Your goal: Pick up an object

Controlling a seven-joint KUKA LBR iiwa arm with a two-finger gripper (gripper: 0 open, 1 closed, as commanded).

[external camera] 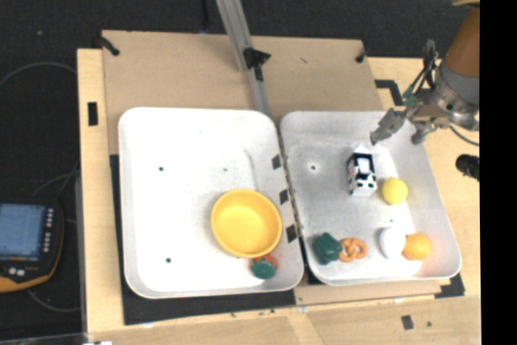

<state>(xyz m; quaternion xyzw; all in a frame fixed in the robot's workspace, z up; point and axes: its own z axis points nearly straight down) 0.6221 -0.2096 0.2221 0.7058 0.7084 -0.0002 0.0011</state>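
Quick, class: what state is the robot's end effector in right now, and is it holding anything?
End effector: open and holding nothing, poised over the right bin's upper right corner.

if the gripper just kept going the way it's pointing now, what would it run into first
Probably the black-and-white cube: the gripper points down-left over the right bin, and the cube lies nearest along that line. Depth is unclear, so it may meet bin floor first.

Two bins [161, 141], one bowl [246, 222]
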